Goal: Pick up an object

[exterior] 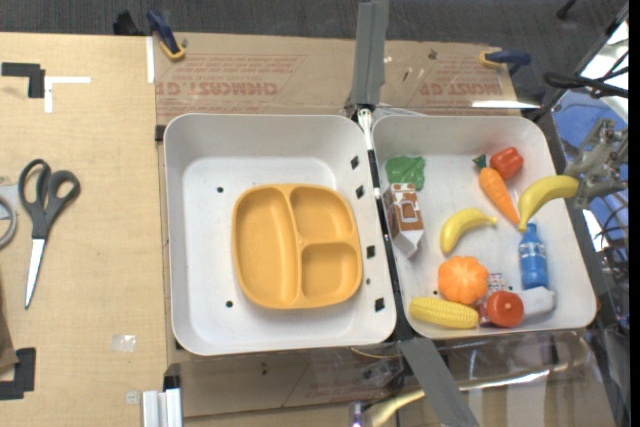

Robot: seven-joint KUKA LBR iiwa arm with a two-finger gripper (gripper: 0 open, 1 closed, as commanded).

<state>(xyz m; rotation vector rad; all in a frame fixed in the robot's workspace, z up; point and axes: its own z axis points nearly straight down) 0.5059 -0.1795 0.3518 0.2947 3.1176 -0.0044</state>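
The end effector (603, 158) sat at the right rim of the right bin (440, 130), over the bench's right edge; whether it was wide or narrow could not be told. Just beside it, the upper banana (546, 194) lay across that rim, its long axis running from the end effector down and left into the bin, curved tip pointing toward the carrot (497, 196). Whether the end effector actually gripped the banana could not be told.

Room there was tight. The carrot slanted close by the banana's tip, with a red pepper (507, 162) above it toward the far wall and a blue bottle (533, 257) standing lengthwise just below, along the right wall. A second banana (465, 227) lay near the bin's middle, apart from its neighbours. The near edge was crowded: an orange fruit (463, 279), a corn cob (443, 313) and a tomato (503, 308) sat close together. Against the left wall were a green item (405, 171) and a small carton (404, 215).

The left bin (200, 155) held a yellow divided plate (297, 245), with bare floor around it on every side. Scissors (40, 213) lay near the bench's left edge.
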